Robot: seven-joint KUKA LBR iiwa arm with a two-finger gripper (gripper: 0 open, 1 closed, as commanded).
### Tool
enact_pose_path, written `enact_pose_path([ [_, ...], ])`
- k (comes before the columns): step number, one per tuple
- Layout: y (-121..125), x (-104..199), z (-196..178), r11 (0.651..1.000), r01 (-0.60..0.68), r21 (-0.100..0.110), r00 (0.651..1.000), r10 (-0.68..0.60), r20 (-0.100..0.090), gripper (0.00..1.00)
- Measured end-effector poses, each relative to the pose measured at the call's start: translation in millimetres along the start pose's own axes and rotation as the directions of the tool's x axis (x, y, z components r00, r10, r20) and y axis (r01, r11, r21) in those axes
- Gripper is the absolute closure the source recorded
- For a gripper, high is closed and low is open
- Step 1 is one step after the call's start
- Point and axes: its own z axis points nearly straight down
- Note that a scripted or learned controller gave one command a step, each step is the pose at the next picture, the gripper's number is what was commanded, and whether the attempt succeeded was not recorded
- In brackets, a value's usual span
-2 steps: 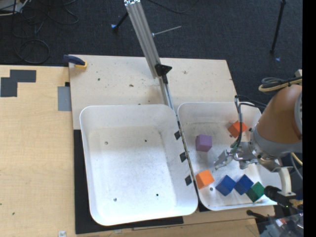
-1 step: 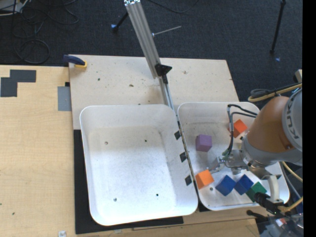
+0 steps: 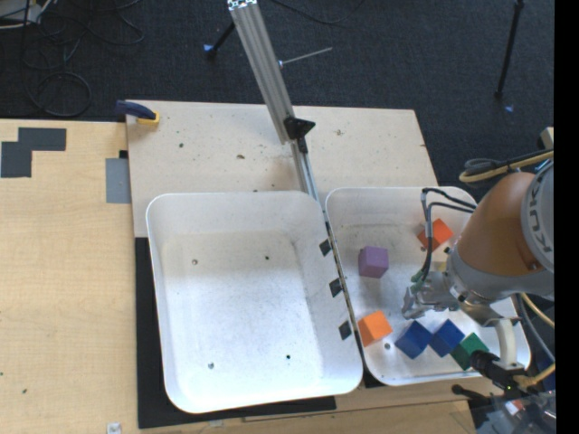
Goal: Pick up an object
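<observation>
Now the hand (image 3: pixel 414 304) is hanging low inside the right bin (image 3: pixel 398 208), and I cannot tell its state from here. Two blue blocks (image 3: pixel 429 339) are lying just below it, with a green block (image 3: pixel 470 348) beside them and an orange block (image 3: pixel 374 326) sitting to its left by the divider. A purple block (image 3: pixel 373 261) is resting farther up, another orange piece (image 3: pixel 437 234) is peeking out behind the arm. The left bin (image 3: pixel 235 208) is sitting alongside on the counter (image 3: pixel 217 147).

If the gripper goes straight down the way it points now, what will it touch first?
Probably the bare floor of the right bin. The gripper hangs just above the two blue blocks, beside the orange block; depth is unclear, so it might clip a blue block.
</observation>
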Motion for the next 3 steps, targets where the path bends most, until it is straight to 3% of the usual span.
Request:
enact_pose_path([
  [2, -15.0, 0.7, -107.2, 1.000, 0.011, -0.006, 1.000, -0.011, 0.003, 1.00],
  [3, -14.3, -0.1, -131.8, 1.000, 0.011, -0.004, 1.000, -0.011, 0.003, 1.00],
])
